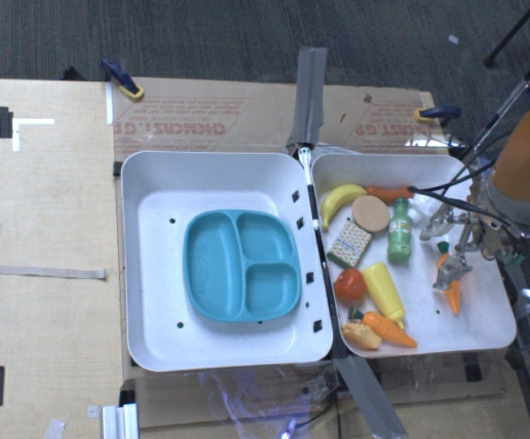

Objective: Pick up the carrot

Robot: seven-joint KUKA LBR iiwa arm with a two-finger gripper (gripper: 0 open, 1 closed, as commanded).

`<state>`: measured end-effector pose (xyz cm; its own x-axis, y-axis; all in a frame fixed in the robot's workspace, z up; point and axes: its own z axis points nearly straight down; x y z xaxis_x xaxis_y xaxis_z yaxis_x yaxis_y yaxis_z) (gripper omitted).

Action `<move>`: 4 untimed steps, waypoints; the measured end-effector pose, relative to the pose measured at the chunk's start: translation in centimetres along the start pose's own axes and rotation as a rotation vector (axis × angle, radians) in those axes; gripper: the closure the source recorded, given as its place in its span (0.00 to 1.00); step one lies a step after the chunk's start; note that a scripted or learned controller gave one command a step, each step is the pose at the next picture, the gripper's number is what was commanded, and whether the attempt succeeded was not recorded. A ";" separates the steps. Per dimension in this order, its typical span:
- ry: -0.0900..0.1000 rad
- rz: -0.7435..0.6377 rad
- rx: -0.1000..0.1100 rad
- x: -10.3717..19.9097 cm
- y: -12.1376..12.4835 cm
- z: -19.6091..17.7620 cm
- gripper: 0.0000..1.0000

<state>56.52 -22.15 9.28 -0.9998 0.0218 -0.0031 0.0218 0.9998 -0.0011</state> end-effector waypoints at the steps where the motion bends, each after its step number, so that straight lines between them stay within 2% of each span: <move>1: -0.005 -0.004 0.002 -0.2 0.1 -1.1 1.00; 2: -0.004 0.179 0.000 -1.8 4.3 -12.8 1.00; 3: -0.003 0.179 0.000 -1.8 4.3 -12.8 0.00; 4: -0.002 0.091 0.000 -1.3 -0.1 0.0 0.00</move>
<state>57.84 -22.24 9.32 -0.9936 0.1125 -0.0051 0.1125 0.9937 -0.0009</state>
